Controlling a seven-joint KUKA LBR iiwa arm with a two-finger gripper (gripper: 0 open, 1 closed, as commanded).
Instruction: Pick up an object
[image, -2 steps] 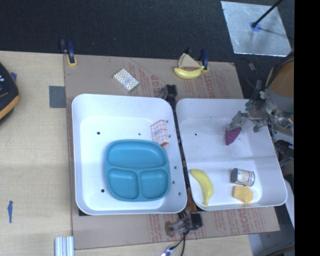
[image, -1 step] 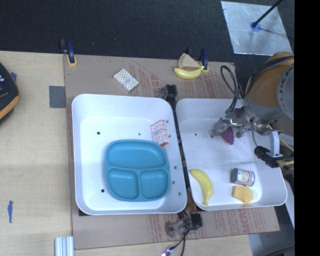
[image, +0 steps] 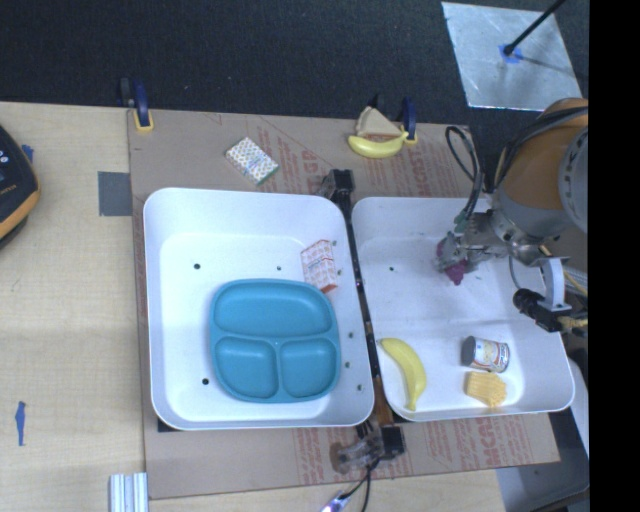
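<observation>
A blue divided tray (image: 273, 338) filled the left bin (image: 160, 300). Right of it, a banana (image: 404, 371) lay low; the gripper (image: 455, 262) pinched something purple (image: 456, 271).

I have the arm (image: 545, 165) reaching in from the right, wrist bent down, pincer (image: 455, 262) low and pointing left.
</observation>
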